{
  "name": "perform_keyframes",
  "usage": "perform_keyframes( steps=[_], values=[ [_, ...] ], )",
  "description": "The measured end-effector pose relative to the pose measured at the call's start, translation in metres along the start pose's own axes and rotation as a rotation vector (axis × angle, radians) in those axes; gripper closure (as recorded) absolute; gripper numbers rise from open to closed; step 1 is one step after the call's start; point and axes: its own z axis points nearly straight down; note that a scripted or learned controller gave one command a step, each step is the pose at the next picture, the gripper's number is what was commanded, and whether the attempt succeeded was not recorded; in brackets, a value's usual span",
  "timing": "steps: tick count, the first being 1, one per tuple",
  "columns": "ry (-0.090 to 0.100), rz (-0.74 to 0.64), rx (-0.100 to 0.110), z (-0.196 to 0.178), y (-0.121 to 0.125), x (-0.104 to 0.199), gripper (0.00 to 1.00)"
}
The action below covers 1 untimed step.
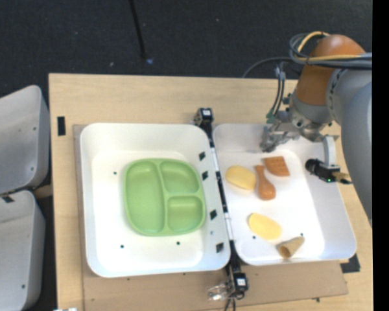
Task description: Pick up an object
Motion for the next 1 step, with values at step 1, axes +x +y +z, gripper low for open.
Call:
perform_keyframes(
  steps=[1],
  values=[
    [0.004, 0.005, -0.004, -0.0490, 0.0074, 0.0045, 1.00]
  ],
)
